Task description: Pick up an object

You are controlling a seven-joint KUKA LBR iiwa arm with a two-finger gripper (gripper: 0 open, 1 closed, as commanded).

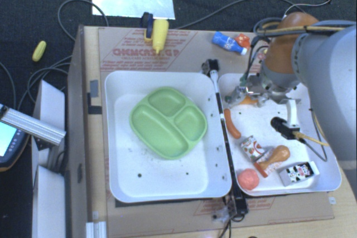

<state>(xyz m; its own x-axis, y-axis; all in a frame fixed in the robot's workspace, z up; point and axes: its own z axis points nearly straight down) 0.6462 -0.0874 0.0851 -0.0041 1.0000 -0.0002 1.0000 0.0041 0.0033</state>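
Camera view: grey arm's gripper (245, 95) low in the right white bin's (329, 173) far-left corner.
Its grip cannot be told; red cardboard lettering unreadable; green divided plate (168, 121) fills the left white bin (120, 136); orange sausage (232, 123) by the divider.

Orange sausage (232, 124), lying at right bin's left wall (221, 98)

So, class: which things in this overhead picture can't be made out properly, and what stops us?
- Gripper, camera view: its fingers are hidden under the arm's wrist, so open or shut can't be told.
- Orange thing beside it: partly covered by the gripper.
- Arm: cut off by the right edge.
- Patterned box in the right bin: print too small to read.
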